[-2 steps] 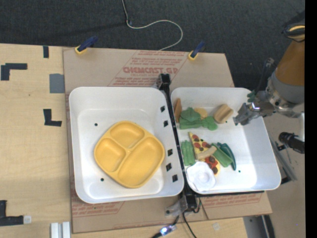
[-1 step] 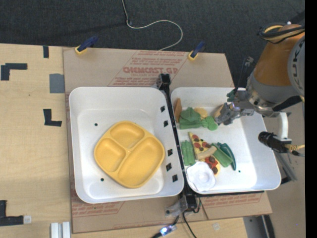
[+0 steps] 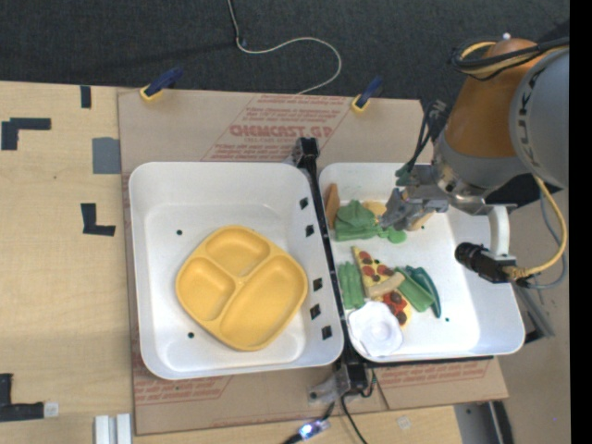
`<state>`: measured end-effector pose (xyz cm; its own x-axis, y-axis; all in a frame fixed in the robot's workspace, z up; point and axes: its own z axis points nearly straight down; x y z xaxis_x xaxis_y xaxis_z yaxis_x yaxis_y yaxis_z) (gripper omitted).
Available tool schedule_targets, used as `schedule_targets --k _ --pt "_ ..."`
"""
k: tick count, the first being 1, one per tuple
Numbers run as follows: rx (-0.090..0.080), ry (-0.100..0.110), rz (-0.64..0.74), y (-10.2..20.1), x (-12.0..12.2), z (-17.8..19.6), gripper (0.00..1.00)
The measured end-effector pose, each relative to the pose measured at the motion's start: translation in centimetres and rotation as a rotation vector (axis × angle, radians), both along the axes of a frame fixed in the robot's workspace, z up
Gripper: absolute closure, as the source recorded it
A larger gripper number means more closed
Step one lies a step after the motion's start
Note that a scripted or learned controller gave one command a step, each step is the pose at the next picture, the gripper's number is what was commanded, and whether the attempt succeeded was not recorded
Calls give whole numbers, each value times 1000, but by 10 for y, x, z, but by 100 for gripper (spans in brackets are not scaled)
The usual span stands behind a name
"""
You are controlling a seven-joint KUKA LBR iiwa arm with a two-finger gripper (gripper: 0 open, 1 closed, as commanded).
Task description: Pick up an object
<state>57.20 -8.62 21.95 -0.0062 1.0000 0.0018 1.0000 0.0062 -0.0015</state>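
Hand (image 3: 400, 213) low in right bin (image 3: 481, 326), over the green toy (image 3: 356, 220) by the divider; can't tell its grip state. Pizza slice (image 3: 377, 276) nearby. Yellow tray (image 3: 242, 287) in left bin (image 3: 157, 248).

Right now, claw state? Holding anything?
Claw: low in the right bin, over the green toy; cannot be told whether open or closed, and no object visibly held.
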Motion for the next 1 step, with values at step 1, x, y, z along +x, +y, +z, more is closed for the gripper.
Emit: schedule_targets --k 1 --pt "-1 -1 -1 29 9 9 100"
